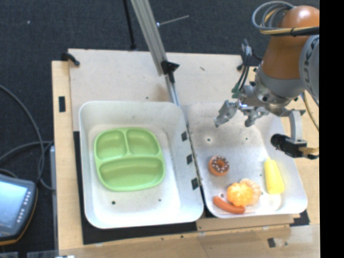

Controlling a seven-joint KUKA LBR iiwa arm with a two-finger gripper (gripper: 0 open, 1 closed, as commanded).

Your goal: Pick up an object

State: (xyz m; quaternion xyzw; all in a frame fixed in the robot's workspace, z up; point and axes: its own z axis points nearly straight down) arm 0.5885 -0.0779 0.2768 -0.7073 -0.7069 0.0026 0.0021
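Fingers (235, 115) were spread wide with nothing between them when I checked, poised above the back of the right bin (244, 144). Toward that bin's front lay a donut (219, 165), an orange (243, 193), a red sausage (228, 205) touching the orange, and a yellow corn cob (273, 177). A green divided plate (129, 158) sat in the left bin (172, 200) on my surface (118, 79)

green tray (129, 158), yellow corn (273, 177), white bins (177, 200)

end effector (235, 115) spread wide, above right bin (244, 144)
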